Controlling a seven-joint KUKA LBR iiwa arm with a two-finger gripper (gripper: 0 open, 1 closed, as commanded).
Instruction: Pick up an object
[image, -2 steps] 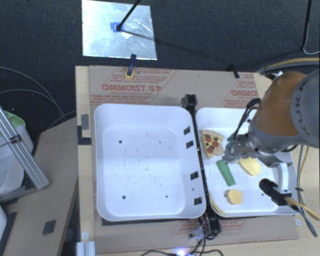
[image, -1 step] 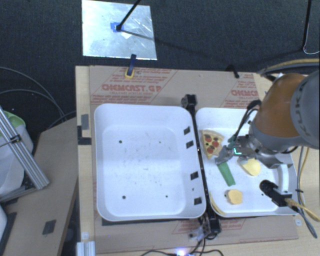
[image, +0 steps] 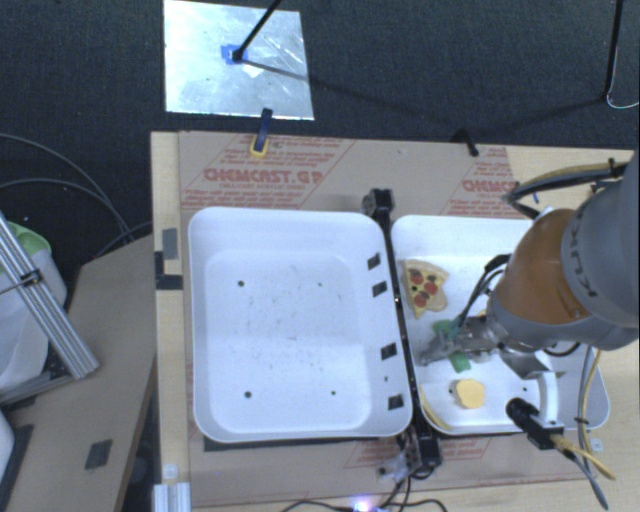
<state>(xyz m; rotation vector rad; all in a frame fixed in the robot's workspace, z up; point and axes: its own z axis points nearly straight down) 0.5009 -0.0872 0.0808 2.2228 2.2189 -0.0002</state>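
Green object (image: 447, 328) at hand (image: 445, 345) fingertips; grasp unclear.

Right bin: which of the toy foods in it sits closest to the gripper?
The green piece, right at the gripper tip. The pizza slice lies farther up the right bin, and the round yellow piece sits below, nearer the front rim.

Red-dotted yellow pizza slice (image: 424, 285), white bin (image: 440, 235), green toy (image: 447, 328).

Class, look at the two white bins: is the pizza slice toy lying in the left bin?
No, the pizza slice toy lies in the right bin, near the divider, while the left bin holds no toy.
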